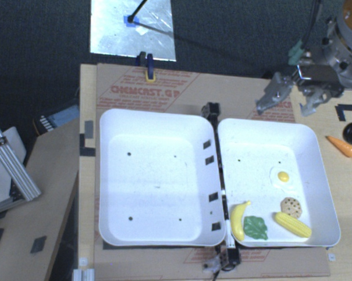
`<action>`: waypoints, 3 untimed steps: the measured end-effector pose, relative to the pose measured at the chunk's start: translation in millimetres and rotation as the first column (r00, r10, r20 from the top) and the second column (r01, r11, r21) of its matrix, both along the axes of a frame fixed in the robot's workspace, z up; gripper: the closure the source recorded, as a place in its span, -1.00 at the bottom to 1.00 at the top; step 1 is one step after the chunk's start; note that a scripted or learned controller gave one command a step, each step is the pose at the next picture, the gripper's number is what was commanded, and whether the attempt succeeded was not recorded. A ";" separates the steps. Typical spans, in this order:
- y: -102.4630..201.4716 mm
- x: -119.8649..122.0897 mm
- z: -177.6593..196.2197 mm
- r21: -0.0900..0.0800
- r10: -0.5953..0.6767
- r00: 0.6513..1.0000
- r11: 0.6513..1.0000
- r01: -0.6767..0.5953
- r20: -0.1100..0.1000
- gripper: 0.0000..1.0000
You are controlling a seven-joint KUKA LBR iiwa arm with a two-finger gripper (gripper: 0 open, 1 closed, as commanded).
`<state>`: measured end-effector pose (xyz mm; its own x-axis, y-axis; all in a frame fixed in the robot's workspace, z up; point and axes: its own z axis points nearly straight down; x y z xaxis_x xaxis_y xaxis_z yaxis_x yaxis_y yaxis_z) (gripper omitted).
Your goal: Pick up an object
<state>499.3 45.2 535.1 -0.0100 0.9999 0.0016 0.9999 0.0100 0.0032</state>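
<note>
The grey metal claw (294, 95) is hanging up high above the far edge of the right shallow white plastic bin (315, 150), and its two fingers are spread wide apart with nothing between them. The grey robot arm (348, 40) is reaching in from the top right corner. All the toy food is lying in the near part of the right bin, well apart from the claw. A yellow plastic banana (238, 220) is lying by the bin's near left wall, curving up and down. A green leafy toy vegetable (256, 228) is sitting just beside the banana and touching it on its right side. A yellow toy corn cob (293, 225) is lying tilted near the bin's near right corner. A small round brown cookie with dark spots (291, 206) is sitting just above the corn. A white fried egg with a yellow middle (282, 177) is lying a little farther back, near the right wall. The left shallow white plastic bin (114, 163) is sitting right next to the right bin, and black clips are joining them along the middle. Both bins are resting on a tan cardboard sheet with red printing (149, 86) on the light wooden bench (49, 178). An orange toy carrot (343, 145) is lying on the bench outside the right bin, by the right edge. A shiny silver square sheet (133, 23) is lying on the dark floor beyond the bench.
</note>
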 end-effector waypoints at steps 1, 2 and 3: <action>20.8 -13.1 0.2 -0.001 -0.004 1.000 1.000 0.004 -0.001 -1.00; 19.5 -12.7 0.1 -0.001 -0.006 1.000 1.000 0.006 -0.001 -1.00; 28.4 -14.3 -218.7 -0.004 -0.009 1.000 1.000 0.009 -0.017 -1.00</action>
<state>485.1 73.6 316.4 -0.0010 1.0000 -0.0024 0.9999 0.0010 -0.0143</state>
